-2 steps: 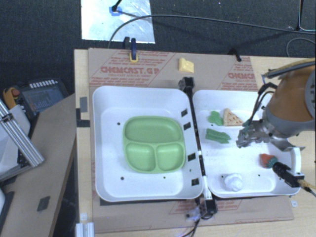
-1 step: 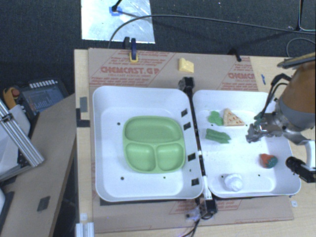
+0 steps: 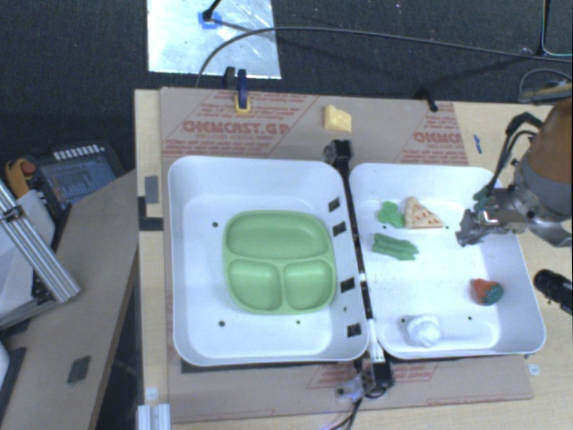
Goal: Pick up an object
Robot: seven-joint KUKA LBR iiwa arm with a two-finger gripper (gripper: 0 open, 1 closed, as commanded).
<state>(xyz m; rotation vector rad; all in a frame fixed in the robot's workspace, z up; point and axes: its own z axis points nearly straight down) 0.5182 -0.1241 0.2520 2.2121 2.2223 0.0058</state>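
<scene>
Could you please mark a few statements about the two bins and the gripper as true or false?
1. The green three-compartment plastic tray lies in the left white bin. True.
2. The triangular pizza-slice toy lies in the left bin. False: it lies in the right white bin.
3. The gripper hangs over the right bin. True.
4. The small yellow block lies inside a bin. False: it rests on the board beyond the bins.
</scene>
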